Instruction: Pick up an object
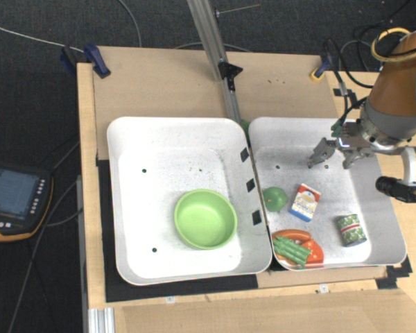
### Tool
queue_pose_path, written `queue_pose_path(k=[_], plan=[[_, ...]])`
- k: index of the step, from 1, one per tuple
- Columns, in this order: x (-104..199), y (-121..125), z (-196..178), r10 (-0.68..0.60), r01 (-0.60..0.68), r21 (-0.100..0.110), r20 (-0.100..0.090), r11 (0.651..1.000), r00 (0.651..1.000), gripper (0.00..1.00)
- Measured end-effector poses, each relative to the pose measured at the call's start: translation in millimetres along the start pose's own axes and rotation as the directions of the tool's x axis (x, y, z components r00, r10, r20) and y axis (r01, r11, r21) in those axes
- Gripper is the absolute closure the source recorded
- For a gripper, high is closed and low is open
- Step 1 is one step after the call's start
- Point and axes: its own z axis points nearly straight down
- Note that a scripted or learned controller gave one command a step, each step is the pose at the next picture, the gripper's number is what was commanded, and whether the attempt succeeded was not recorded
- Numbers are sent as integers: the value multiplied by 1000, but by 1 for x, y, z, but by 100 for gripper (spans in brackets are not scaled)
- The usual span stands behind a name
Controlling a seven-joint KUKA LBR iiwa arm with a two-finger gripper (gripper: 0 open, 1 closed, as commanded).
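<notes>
My gripper (335, 155) hangs with fingers spread and nothing between them over the bare back part of the right bin (284, 139); I judge this the approach step; the small carton (305, 202) lies nearer that bin's front, so next I must shift forward and descend.

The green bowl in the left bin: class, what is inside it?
The green bowl in the left bin shows only its own green inner surface; nothing lies inside it. The bin floor beneath the bowl is covered, so that cannot be seen.
</notes>
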Motion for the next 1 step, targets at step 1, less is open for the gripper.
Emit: queue_pose_path(k=[1], plan=[[8, 4, 46, 0, 0, -1, 0, 1000, 1000, 0]])
